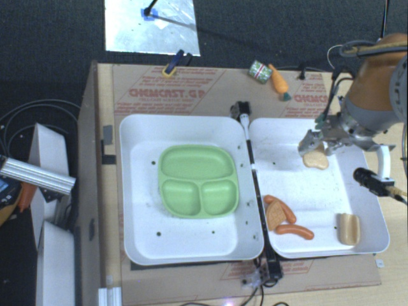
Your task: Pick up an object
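Pale tan and flat, a small biscuit-like piece (315, 161) is seen in the right bin (287, 142), near its upper right. Just above it, touching or nearly so, the gripper (317, 143) is poised; how far it is open cannot be told. Lower in that bin two sausages (287, 218), a round cracker (275, 215) and a bread roll (347, 228) are noted. A green divided tray (197, 180) is held in the left bin (140, 145).

You have one fixed camera above the bench (191, 85), looking down at a slant from moderate height. Both bins are in frame: one beneath the claw (317, 144), the other to its left.
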